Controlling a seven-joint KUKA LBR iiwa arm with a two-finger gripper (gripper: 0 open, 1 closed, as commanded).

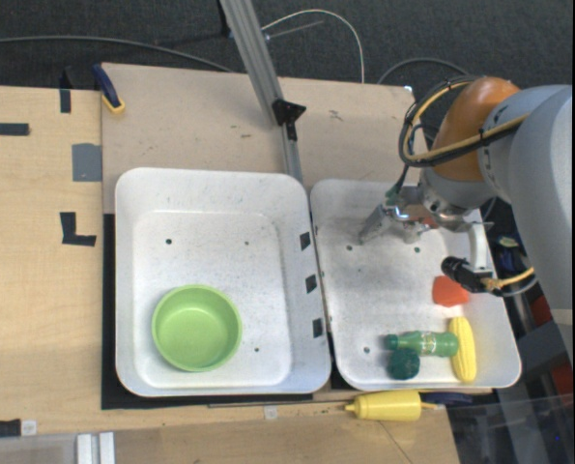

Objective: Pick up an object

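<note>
My gripper [370,228] hangs low over the back left part of the right bin [364,293], with bare bin floor beneath it. Nothing shows held in it. The right bin's front right corner holds a green bottle [422,343] lying on its side, a dark green piece [401,363] in front of it, and a yellow banana-shaped object [464,348] beside it. A small orange-red object [449,292] lies further back, by the right wall. All of these lie apart from the gripper. A light green bowl [197,328] sits in the front left of the left bin [210,178].
A yellow bottle [388,406] lies outside the bins on the bench, just past the right bin's front rim. A slanted metal pole [258,56] rises behind the bins. Cables loop at the back right. The arm's grey and orange wrist [480,129] overhangs the right bin's back right.
</note>
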